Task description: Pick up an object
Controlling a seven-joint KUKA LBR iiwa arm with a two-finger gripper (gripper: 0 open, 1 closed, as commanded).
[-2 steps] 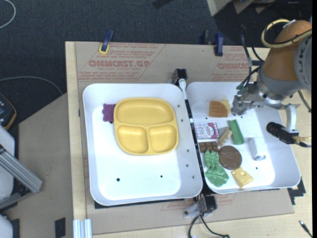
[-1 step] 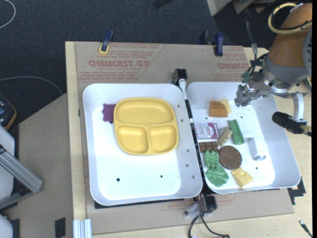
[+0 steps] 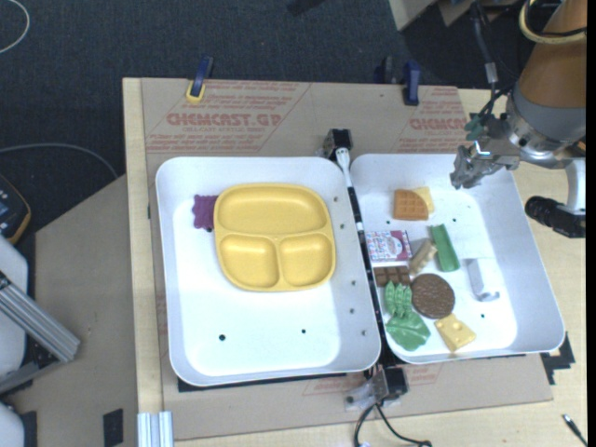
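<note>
gripper over the right bin, nothing picked yet

gripper (image 3: 472,170) hangs above the far right corner of the right bin (image 3: 535,277); from my screen i see nothing between its tips, and whether it is wide or narrow i cannot tell. taking the orange waffle piece (image 3: 413,204) as my landmark: the gripper sits beyond it and to its right, apart from it. nearer the camera from the waffle lie a green stick (image 3: 443,248), a brown round cookie (image 3: 433,296), a green leafy toy (image 3: 404,317) and a yellow cheese wedge (image 3: 455,332). i judge the waffle the easiest pick, lying apart from the clutter. left of it, across the divide, a yellow divided plate (image 3: 276,236) fills the left bin (image 3: 200,343).
</note>
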